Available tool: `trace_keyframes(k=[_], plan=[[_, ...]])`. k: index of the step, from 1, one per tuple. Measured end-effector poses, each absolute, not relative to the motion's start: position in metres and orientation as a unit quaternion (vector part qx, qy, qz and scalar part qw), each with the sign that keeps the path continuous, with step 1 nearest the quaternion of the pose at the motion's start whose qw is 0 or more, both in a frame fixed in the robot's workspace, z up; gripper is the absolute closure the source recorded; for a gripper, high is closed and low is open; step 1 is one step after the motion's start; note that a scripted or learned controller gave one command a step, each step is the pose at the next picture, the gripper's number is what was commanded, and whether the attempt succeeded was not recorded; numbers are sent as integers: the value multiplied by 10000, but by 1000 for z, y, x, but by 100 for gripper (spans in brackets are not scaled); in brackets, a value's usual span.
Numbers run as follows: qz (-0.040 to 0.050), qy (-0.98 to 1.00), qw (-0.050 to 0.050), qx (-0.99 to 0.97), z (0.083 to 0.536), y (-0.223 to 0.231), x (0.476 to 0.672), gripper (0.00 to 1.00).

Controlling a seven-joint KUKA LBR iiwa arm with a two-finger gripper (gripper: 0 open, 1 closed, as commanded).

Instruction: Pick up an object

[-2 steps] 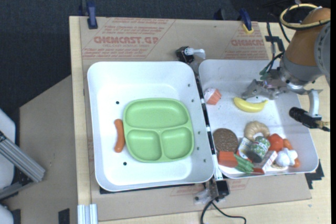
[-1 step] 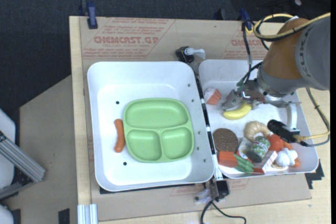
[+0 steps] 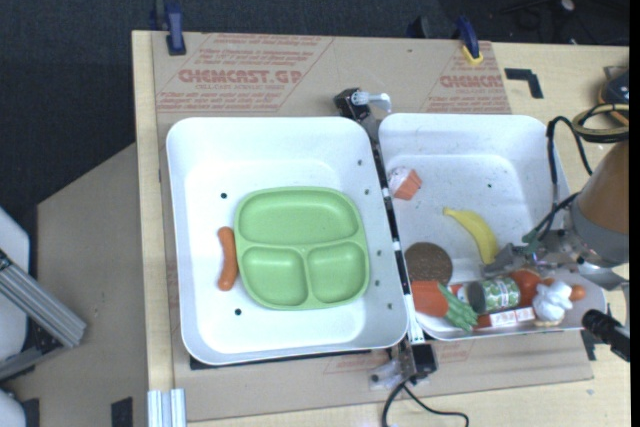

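The right bin (image 3: pixel 455 125) holds a yellow banana (image 3: pixel 474 232), a brown round disc (image 3: pixel 428 262), an orange-and-white piece (image 3: pixel 404 183), a carrot (image 3: pixel 432 298), a dark can with a green label (image 3: pixel 497 295), a red item (image 3: pixel 525 280) and a white lumpy item (image 3: pixel 552 298). My gripper (image 3: pixel 530 257) hangs low at the bin's right front, just right of the banana's lower end and above the red item and can. The arm (image 3: pixel 605 205) comes in from the right edge. Nothing is visibly held.
The left bin (image 3: pixel 190 215) bears a green divided plate (image 3: pixel 300 247) with an orange sausage (image 3: pixel 227 258) beside it. A blue clamp (image 3: pixel 175 27) and a yellow clamp (image 3: pixel 468 43) grip the cardboard at the back. Black cables (image 3: pixel 610 115) loop at the right.
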State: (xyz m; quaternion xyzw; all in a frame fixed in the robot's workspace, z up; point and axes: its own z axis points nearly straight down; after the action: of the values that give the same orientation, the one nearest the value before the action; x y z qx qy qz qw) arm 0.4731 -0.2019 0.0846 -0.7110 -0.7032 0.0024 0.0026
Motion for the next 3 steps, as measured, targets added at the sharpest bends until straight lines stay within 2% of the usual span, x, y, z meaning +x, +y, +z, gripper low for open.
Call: trace_keyframes(k=[1, 2, 3], plan=[[-10, -7063, -21, -7079, 95, -197, 480, 100], [-22, -7093, -30, -7048, 154, -152, 515, 100], [-1, -7072, -2, -7070, 151, -155, 512, 0]])
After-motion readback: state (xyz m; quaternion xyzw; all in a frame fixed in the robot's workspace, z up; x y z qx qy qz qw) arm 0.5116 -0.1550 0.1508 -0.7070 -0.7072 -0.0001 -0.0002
